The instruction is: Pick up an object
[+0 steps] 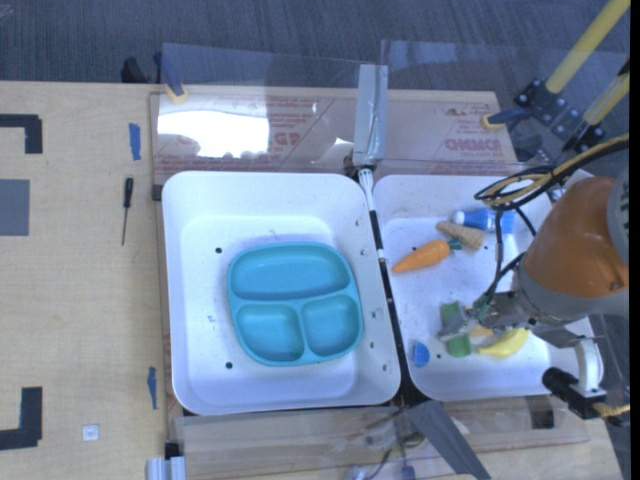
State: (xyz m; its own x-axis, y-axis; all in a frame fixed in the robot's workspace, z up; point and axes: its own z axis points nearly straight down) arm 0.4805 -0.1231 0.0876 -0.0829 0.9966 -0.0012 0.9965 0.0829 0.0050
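Clearly the longest thing in the right bin (pixel 480 196) is an orange carrot (pixel 421 257), a smooth plastic-looking cone lying flat with its long axis running from about 8 o'clock to 2 o'clock, thick end toward 2 o'clock and narrow tip toward the divider between the bins. Touching its thick end, toward 2 o'clock, lies a tan, cone-shaped piece (pixel 461 234), and past that a blue and white item (pixel 483 219) near the bin's far wall. Toward 5 o'clock from the carrot the hand (pixel 470 320) hangs low in the bin, beneath the arm's orange band (pixel 572 243) and grey wrist. Whether its fingers are apart or closed cannot be told, nor whether it has hold of anything, since small things crowd it. A green piece (pixel 457 345) and a yellow curved piece (pixel 505 343), banana-like, lie just under and beside it. A small blue disc (pixel 420 352) sits at 8 o'clock of the hand, near the divider.

The left bin (pixel 190 228), shallow, white and glossy with rounded corners, holds a turquoise plate (pixel 293 301) with three compartments, one wide at the far side and two smaller nearer the camera. Both bins rest on a pale wooden tabletop (pixel 70 298).
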